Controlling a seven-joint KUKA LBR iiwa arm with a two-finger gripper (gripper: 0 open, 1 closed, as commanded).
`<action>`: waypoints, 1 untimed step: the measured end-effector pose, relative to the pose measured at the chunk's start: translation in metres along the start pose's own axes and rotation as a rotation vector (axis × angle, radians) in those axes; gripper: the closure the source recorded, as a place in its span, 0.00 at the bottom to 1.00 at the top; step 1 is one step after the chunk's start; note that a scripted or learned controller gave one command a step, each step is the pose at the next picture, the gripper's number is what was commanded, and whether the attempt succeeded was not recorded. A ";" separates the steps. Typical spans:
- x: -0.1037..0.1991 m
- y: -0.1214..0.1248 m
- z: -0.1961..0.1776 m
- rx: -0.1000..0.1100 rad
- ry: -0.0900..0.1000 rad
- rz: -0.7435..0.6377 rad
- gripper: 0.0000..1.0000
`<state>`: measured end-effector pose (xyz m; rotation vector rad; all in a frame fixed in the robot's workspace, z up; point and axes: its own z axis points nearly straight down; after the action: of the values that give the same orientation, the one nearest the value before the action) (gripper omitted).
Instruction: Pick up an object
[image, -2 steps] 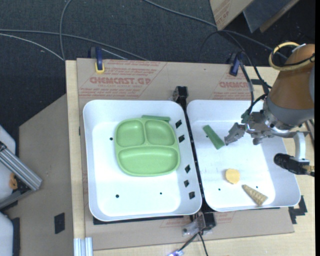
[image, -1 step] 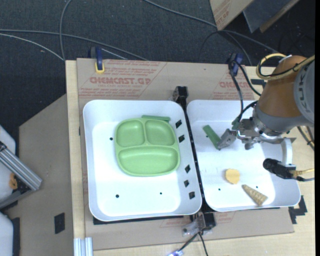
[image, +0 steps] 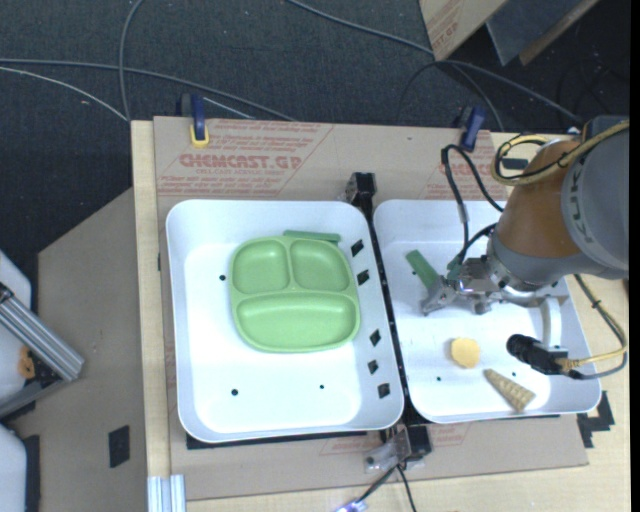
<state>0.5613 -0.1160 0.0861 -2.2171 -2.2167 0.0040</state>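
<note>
While we can't tell the gripper's state, it sits by the green piece in the right bin — looks like stiff, light plastic, prob. slippery; we'd pinch across its narrow width. Board reads "CHEMCAST GP" — approx.

Small yellow round object, tan cone and green piece lying apart in the right bin

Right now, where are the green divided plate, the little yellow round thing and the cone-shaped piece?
green divided plate (image: 294, 295), camera view, on its large lower compartment.
yellow round thing (image: 465, 351), camera view, on its top.
cone-shaped piece (image: 510, 388), camera view, on its middle.
</note>
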 end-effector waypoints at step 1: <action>0.000 0.001 -0.014 -0.006 -0.001 0.000 1.00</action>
<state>0.5627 -0.1163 0.1001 -2.2207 -2.2196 -0.0013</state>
